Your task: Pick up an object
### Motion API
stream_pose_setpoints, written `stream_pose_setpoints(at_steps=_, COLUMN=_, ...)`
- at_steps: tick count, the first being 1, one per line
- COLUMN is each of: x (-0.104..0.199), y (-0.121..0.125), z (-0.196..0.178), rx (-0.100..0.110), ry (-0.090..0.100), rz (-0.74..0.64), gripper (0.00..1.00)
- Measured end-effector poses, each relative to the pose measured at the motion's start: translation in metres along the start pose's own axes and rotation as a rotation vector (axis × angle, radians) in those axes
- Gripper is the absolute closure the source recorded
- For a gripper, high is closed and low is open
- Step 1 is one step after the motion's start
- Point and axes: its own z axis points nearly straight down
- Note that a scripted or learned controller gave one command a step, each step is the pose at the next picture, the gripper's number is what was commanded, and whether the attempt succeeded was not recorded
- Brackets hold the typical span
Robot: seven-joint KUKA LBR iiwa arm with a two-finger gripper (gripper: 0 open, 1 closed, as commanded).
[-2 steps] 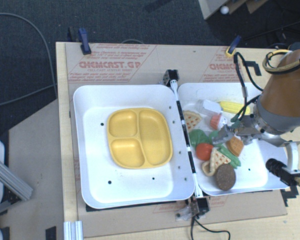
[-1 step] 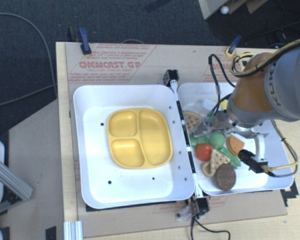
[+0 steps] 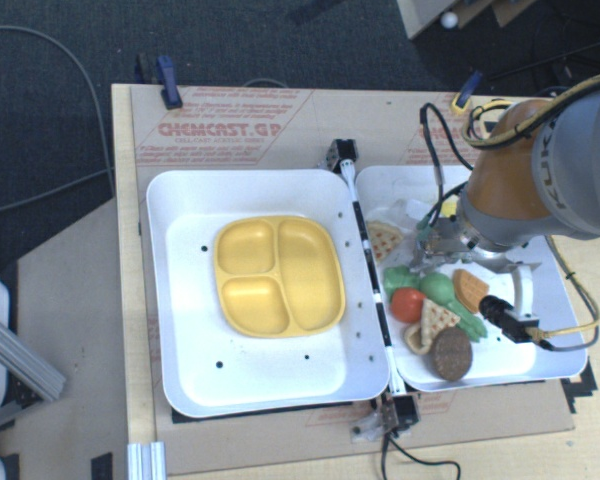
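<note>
Toy food (image 3: pixel 435 303) crowds right bin's (image 3: pixel 550 363) left edge.

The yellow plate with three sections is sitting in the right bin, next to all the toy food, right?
Not quite. The camera view shows the yellow plate with three sections sitting in the left bin, by itself. The toy food lies in the right bin, under the arm.

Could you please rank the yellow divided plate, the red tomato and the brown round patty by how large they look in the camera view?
1. Yellow divided plastic plate, clearly largest.
2. Brown round patty.
3. Red tomato, only slightly smaller than the patty and partly hidden by neighbouring food, so these two are close.
</note>
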Motion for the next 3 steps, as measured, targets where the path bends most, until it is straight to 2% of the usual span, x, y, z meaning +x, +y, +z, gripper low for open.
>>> stream_pose_setpoints(at_steps=1, x=0.0, y=0.0, z=0.0, rx=0.001, ry=0.0, rz=0.0, gripper=0.0)
stream_pose_setpoints(at_steps=2, x=-0.055, y=0.079, z=-0.001, rx=0.004, ry=-0.001, rz=-0.001, gripper=0.0)
stream_pose_setpoints(at_steps=3, x=-0.054, y=0.079, z=-0.012, rx=0.002, ry=-0.002, rz=-0.002, gripper=1.0)
